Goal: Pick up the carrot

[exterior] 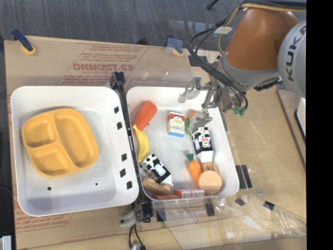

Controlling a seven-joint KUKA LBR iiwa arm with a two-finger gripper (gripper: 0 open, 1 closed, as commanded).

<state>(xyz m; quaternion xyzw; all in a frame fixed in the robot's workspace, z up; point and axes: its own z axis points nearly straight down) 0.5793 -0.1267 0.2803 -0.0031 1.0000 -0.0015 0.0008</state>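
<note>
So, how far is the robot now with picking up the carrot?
Nothing looks finished yet. The carrot lies on the floor of the right bin, beside a round tan piece. The gripper is over the bin's far part, above a cow-patterned carton, apart from the carrot. Reaching it, grasping and lifting all remain.

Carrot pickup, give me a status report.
Gripper low over right bin's far side, nothing visibly held. Carrot untouched near front. Milk carton between them.
</note>
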